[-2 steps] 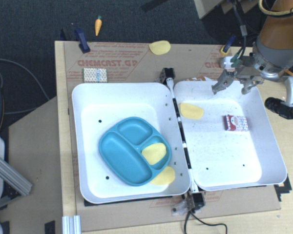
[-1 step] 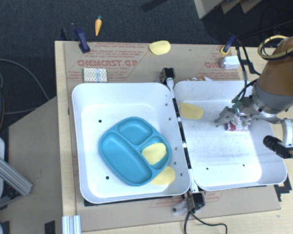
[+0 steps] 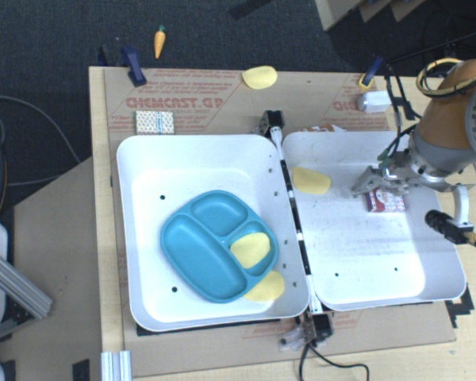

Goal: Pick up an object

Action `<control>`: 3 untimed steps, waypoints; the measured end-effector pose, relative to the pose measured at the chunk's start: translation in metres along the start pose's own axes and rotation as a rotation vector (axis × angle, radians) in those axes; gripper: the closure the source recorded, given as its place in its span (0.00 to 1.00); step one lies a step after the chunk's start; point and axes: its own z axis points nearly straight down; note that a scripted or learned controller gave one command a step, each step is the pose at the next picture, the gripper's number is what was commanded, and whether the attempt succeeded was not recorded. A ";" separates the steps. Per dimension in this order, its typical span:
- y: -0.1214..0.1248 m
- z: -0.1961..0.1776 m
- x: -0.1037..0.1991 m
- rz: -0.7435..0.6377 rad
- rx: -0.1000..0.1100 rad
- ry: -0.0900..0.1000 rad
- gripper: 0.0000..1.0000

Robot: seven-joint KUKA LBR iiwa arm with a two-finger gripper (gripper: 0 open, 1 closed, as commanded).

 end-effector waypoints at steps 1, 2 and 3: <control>0.002 -0.012 -0.001 0.000 -0.008 -0.005 1.00; 0.002 -0.012 -0.001 0.000 -0.007 -0.004 0.00; 0.003 -0.022 -0.001 0.000 -0.010 -0.005 1.00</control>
